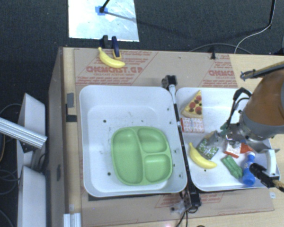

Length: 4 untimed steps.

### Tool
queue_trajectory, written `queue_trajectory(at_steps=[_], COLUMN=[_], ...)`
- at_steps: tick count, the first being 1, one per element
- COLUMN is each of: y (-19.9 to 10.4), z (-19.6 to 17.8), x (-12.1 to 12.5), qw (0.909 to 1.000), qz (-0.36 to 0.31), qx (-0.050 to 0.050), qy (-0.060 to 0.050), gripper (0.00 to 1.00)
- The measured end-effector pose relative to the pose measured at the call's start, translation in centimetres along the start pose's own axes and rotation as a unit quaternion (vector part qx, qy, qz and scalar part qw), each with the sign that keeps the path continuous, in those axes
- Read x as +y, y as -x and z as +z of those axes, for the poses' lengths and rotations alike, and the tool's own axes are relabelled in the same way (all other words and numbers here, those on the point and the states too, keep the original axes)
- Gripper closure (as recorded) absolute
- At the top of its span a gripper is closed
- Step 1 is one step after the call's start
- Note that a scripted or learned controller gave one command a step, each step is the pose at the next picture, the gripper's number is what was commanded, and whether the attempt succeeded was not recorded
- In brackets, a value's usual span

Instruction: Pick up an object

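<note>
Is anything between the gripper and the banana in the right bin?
Nothing visible blocks it. The banana lies exposed in the right bin, left of the gripper. A small green-printed packet touches the banana's upper right side, towards the gripper.

Partly legible red print on board [114,70]
</note>
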<state>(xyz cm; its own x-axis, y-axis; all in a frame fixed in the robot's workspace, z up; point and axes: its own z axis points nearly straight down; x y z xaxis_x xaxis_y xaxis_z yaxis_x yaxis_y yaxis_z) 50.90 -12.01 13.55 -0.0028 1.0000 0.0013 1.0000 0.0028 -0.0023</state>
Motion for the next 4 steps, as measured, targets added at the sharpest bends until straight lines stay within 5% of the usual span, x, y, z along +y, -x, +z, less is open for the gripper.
queue_trajectory(at_steps=[1,2,3,4], y=[-3.1,-2.4,-2.4,-2.4], z=[5.1,5.1,3.9,3.9], x=[-0.5,3.9,4.1,4.1], qw=[1.0,1.0,1.0,1.0], qz=[0.001,0.0,0.0,0.0], qx=[-0.001,-0.001,-0.001,-0.001], qy=[0.002,0.002,0.005,0.005], gripper=[0.0,0.0,1.0,0.0])
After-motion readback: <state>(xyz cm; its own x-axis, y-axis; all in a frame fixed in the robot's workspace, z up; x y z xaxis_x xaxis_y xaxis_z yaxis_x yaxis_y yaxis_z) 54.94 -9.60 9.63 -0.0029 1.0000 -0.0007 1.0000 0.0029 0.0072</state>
